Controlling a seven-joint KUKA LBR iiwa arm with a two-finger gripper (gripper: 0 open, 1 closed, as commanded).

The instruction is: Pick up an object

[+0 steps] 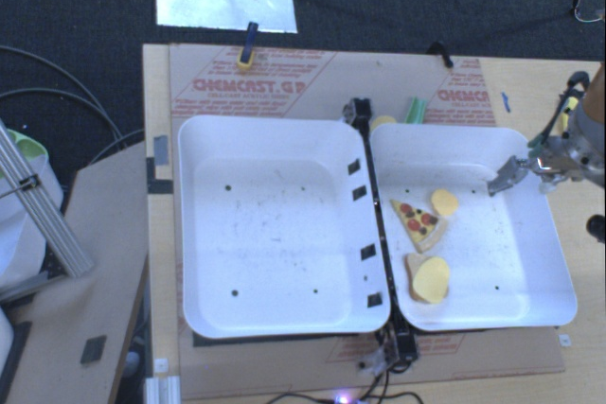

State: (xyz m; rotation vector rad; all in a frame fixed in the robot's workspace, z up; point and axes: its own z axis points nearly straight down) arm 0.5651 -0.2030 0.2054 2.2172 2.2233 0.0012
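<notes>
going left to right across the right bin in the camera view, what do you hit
triangular toy pizza slice with red dots → round yellow piece near the bin's front → smaller yellow piece beside the slice → grey gripper over the right white bin

Two white bins: left bin (pixel 275 232), right bin (pixel 530 251). Right bin holds three toy food items: one pizza slice (pixel 419 222), one small yellow piece (pixel 444 202) at its 2 o'clock, one larger yellow piece (pixel 430 279) at its 6 o'clock. One gripper (pixel 507 175).
</notes>
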